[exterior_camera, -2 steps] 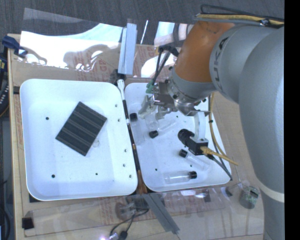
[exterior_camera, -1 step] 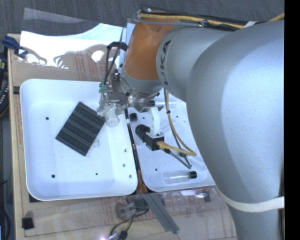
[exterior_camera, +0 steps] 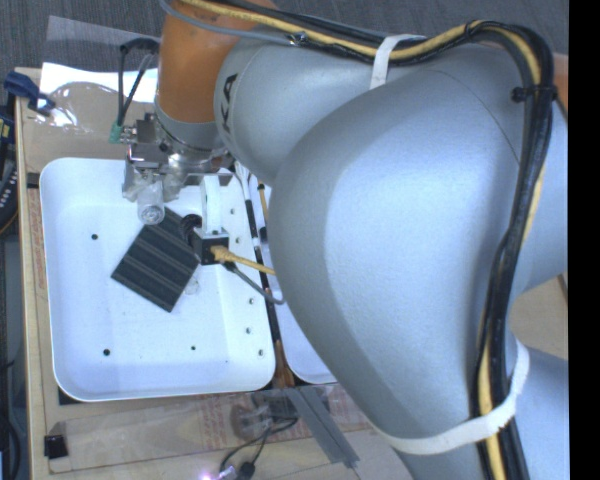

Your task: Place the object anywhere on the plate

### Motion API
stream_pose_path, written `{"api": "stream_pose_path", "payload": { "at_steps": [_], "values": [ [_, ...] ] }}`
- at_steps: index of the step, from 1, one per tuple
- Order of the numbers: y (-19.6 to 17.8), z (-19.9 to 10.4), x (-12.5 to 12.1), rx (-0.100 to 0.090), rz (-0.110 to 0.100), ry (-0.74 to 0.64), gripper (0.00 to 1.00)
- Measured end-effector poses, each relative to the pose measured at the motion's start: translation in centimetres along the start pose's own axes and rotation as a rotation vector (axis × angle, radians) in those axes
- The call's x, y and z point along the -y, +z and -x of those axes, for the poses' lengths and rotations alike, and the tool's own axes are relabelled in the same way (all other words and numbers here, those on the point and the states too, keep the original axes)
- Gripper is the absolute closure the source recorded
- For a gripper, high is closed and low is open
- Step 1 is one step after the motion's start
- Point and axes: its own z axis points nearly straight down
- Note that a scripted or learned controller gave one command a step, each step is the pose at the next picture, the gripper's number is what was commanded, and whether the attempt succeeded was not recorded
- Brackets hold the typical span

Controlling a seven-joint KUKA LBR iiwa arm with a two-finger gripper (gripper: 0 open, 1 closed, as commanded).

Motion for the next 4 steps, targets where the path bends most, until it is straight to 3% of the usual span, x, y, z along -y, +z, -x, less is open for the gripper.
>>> {"api": "stream_pose_path", "payload": {
  "at_steps": [1,2,3,4],
  "values": [
    [1.1,3.5,-2.8,-0.001,0.001,0.413,1.0],
    [-8.7,2.6,-2.7,-0.003,0.001,0.864,1.0],
    [-8.6,2.5,-2.7,-0.002,-0.001,0.863,0.0],
    [0.4,-2.2,3.0,-0.001,0.0,1.133,0.0]
  ]
}}
